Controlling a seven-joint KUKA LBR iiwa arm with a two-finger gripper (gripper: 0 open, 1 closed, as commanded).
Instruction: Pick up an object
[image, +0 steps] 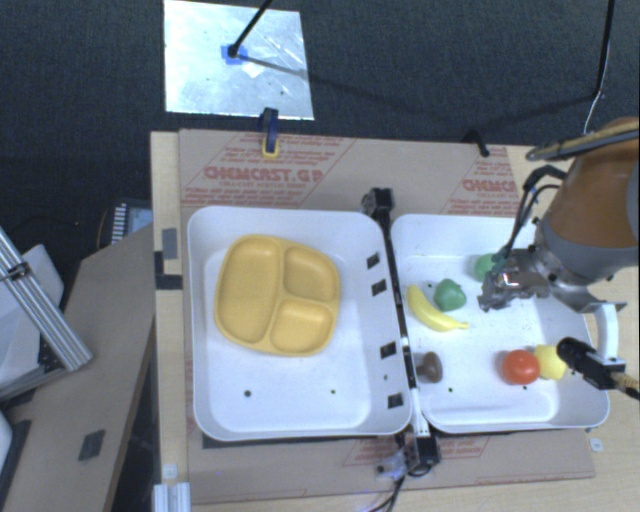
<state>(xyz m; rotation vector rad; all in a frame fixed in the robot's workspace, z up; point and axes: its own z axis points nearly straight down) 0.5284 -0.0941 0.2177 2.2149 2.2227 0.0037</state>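
- Objects for picking lie in the right bin (470, 412): a yellow banana (436, 312), a green rounded piece (450, 294) just above it, a small brown item (430, 367) near the divider, a red tomato-like ball (519, 366) and a yellow lump (549, 361) touching its right side.
- Another green thing (485, 265) sits at the upper right of that bin, partly hidden by the arm.
- We see the end effector (497, 292) low over the right bin, just beside the green rounded piece and near the partly hidden green thing. Nothing shows between its fingers.
- We cannot tell whether they are apart or together; the metal parts blur together at this angle.
- Our judgement: the approach step is in hand, with no grasp made yet.
- The next move, we think, calls for settling on one target, centring over it and descending squarely before closing.
- The pieces look like smooth, glossy plastic toy food; the round ones may roll or slip away, while the curved banana offers a narrower body to pinch across.
- In the left bin (215, 400) rests a yellow divided plate (275, 293), matte and shallow, with three compartments.
- Both bins are white with rounded corners, set on brown printed cardboard (330, 165) on the desk.
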